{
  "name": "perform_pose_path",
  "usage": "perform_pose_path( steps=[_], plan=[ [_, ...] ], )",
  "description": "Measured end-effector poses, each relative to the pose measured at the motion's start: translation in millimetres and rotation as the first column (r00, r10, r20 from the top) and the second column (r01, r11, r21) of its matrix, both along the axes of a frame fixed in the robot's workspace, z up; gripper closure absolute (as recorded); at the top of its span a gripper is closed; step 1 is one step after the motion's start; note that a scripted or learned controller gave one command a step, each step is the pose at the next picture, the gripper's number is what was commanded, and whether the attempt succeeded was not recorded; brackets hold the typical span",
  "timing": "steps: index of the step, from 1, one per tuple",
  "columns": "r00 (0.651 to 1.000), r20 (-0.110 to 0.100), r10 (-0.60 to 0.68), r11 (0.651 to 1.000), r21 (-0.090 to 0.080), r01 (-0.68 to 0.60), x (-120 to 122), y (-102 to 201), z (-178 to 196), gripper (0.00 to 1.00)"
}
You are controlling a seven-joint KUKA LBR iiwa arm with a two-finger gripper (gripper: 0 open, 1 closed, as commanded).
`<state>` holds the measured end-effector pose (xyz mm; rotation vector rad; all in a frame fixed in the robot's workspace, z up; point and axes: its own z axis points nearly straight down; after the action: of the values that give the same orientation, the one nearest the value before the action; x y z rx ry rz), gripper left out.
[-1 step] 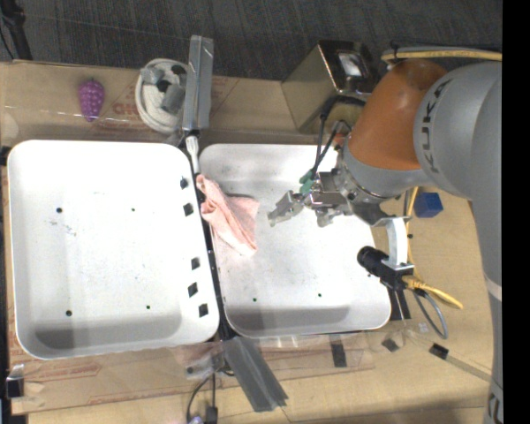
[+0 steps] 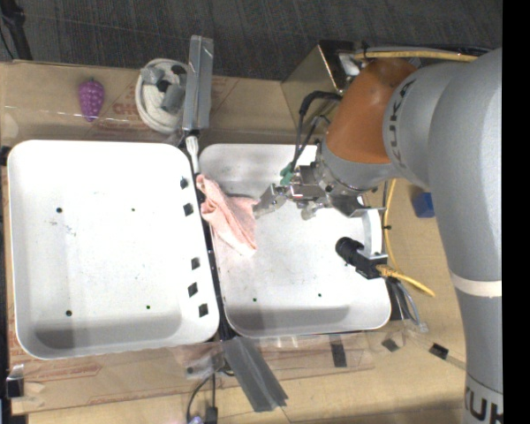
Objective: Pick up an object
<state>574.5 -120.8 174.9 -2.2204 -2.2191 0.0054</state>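
Note:
A crumpled pink cloth lies in the right bin, against its left wall near the back corner. My gripper hangs over the same bin, just right of the cloth, with its tip close to the cloth's right edge. I see nothing held in it. The grey arm with its orange band reaches in from the right and covers the bin's back right part.
The left bin stands beside the right one, across a shared divider. On the bench behind it lie a small purple object and a white coiled thing. A grey upright bar stands at the divider's far end.

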Motion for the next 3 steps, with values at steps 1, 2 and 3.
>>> perform_pose_path(
  steps=[1, 2, 3],
  plan=[
    [0.967, 0.002, 0.256, 0.967, -0.002, -0.256, 18, 27, -75, 0.00],
    [0.978, 0.006, 0.208, 0.978, -0.001, -0.208, -7, 24, -81, 0.00],
    [0.977, 0.003, 0.213, 0.977, 0.000, -0.213, -7, 24, -72, 1.00]
  ],
)
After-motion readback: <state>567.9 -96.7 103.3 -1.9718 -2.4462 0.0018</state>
